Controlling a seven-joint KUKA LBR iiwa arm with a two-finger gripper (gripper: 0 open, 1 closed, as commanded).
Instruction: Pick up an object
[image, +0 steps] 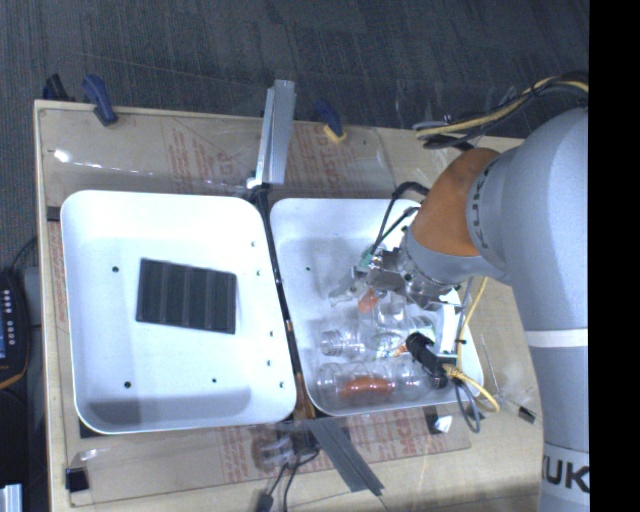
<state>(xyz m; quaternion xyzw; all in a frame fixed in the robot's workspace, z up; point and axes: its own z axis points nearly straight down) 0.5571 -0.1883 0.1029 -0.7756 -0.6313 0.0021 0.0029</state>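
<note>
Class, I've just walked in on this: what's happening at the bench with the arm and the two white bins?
A grey robot arm with an orange band reaches in from the right and has its gripper down in the right-hand shallow white bin, among a cluster of clear plastic objects, one a clear bottle with an orange piece inside. Whether it has hold of anything cannot be told. The left-hand white bin holds a dark ribbed rectangular pad, lying untouched.

lying in the right bin (300, 300), toward its near edge: a clear plastic bottle (365, 383) on its side, orange-red piece inside, parallel to the near wall. just beyond it, a cluster of small transparent items (345, 345), shapes too glassy to tell apart.
</note>
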